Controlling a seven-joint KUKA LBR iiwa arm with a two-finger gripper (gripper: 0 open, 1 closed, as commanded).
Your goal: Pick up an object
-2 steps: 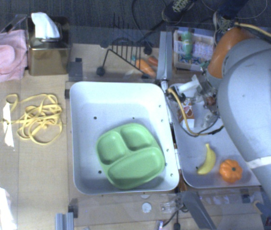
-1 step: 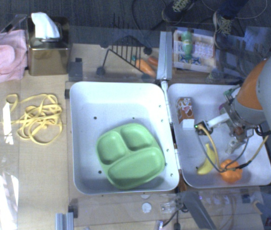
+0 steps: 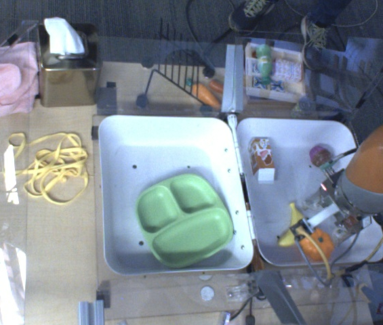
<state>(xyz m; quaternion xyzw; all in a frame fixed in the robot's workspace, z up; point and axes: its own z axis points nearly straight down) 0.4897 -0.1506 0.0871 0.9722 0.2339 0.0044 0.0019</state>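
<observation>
Down at the near edge of the right bin, an orange toy lies beside a yellow banana — the two touch, the banana on the left. Right over them sits the gripper, reaching in from the right at the end of the grey arm with its orange band. Whether its jaws are open or closed cannot be told; cables and the wrist crowd that spot, and nothing is clearly held between them.

Farther back in the same bin, a small brown carton lies near the dividing wall, and a dark pink ball rests toward the far right corner, well apart from the carton.

Across the divider, the left bin holds a green divided tray lying upside up, tilted a little, toward the near side.

On the bench to the left lie a tangle of yellow rope, a pink cloth and a tissue box.
</observation>
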